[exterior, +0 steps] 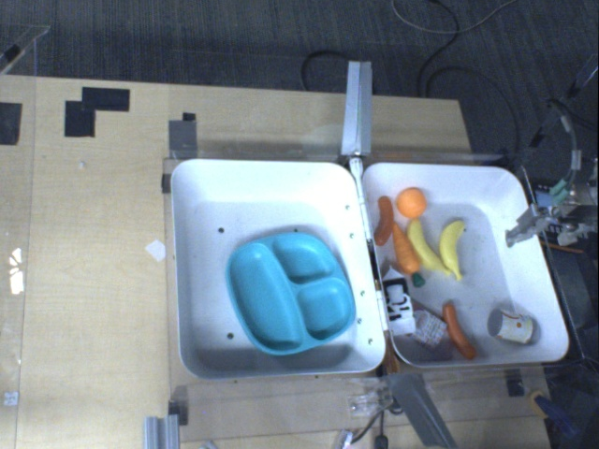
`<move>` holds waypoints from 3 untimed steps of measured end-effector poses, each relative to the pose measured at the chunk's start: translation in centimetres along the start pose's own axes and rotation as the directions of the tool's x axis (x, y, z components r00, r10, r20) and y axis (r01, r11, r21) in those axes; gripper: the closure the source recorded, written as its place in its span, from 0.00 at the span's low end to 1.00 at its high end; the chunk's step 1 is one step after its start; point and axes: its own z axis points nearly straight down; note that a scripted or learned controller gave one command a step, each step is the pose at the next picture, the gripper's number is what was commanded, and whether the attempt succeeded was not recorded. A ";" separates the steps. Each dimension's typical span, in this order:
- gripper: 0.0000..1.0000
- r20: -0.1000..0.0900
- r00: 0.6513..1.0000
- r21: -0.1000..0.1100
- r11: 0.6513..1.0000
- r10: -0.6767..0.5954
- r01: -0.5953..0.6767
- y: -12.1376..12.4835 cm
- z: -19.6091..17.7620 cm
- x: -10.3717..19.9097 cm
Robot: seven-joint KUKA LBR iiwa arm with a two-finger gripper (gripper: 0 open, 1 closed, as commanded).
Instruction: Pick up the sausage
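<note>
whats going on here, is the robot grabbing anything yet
Not yet. The sausage lies at the left wall of the right bin, beside an orange, a carrot and two bananas. The left bin holds a blue divided plate. Nothing is being held over either bin.

The gripper (520, 233) sits at the right edge of the frame, about mid-height, its grey tip pointing left. Behind it the wrist hardware, with dark cabling and a teal fitting, extends toward the upper right corner.
</note>
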 end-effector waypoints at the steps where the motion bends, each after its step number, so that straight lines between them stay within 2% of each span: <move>1: 0.00 -0.002 0.943 0.001 0.943 -0.332 0.332 -3.4 13.8 7.2; 2: 0.00 0.012 0.948 -0.021 0.948 -0.318 0.318 -2.7 17.0 7.6; 3: 1.00 0.007 0.947 -0.018 0.947 -0.321 0.321 -2.7 16.3 7.9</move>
